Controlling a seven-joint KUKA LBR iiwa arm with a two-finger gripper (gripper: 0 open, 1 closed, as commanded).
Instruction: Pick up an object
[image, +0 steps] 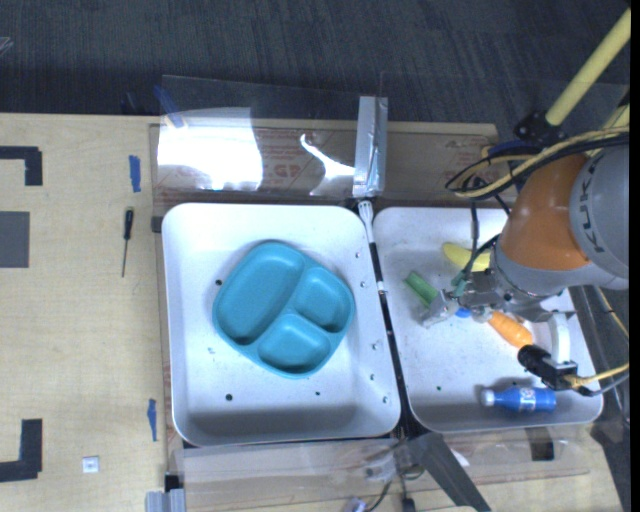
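Note:
My gripper (443, 306) is low over the middle of the right bin (440, 390), reaching in from the right under the orange-banded wrist. A green stick-shaped object (419, 288) lies just up and left of it, very close; whether they touch is unclear. A yellow object (462, 254) lies behind the gripper, partly covered by the arm. An orange carrot-like object (508, 328) lies right beside the gripper's body. A blue and white bottle (520, 399) rests on its side near the bin's front right corner.
The left bin (190, 300) holds a blue divided plate (284, 306) at its middle. A metal divider runs between the two bins. Yellow cables loop above the arm at the back right.

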